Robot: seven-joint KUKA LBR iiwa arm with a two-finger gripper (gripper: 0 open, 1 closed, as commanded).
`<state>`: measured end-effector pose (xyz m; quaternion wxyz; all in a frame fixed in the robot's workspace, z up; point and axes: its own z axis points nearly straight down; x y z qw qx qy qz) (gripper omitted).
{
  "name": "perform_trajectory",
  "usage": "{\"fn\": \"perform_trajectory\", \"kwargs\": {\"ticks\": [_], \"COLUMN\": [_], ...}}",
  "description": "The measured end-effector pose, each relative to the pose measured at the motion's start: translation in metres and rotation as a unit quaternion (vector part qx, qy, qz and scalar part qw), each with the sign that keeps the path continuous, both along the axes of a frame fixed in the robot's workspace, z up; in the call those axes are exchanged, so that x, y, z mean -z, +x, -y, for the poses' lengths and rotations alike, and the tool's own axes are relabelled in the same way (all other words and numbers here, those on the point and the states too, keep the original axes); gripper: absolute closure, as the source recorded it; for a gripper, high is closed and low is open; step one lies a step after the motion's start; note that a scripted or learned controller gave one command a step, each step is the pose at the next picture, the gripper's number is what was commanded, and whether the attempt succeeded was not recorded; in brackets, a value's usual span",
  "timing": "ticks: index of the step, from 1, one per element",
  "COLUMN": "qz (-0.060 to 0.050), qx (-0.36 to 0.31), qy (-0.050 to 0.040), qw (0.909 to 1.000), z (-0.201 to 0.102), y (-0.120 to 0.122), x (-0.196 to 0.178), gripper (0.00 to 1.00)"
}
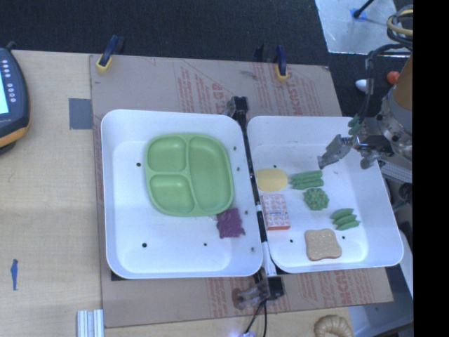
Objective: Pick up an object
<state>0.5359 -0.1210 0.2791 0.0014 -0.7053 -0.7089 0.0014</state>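
Smooth, faintly glossy white plastic for the left bin (119, 188) and right bin (379, 237). Matt green plastic on the divided plate (189, 174) — soft sheen only. Rough, crumbly-looking tan surface on the toast slice (323, 245); bumpy on the broccoli (316, 199). Pale wood-grain bench (49, 223) under matt brown cardboard (210, 83) — printed red. Dull grey metal at the gripper (349, 153)

grey metal end effector (349, 153) with two dark fingers, green accent, coiled cables above
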Motion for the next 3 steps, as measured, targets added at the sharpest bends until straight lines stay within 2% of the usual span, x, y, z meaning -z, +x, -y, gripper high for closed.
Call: {"fn": "perform_trajectory", "kwargs": {"ticks": [1,2,3], "qz": [-0.004,0.001,0.005], "qx": [0.0,0.0,0.003], "qy": [0.0004,-0.0014,-0.0026], "qw": [1.0,1.0,1.0], "z": [0.004,0.014,0.087], "y": [0.01,0.021,0.038], "x": [0.116,0.19,0.101], "gripper": [0.0,0.0,0.0]}}
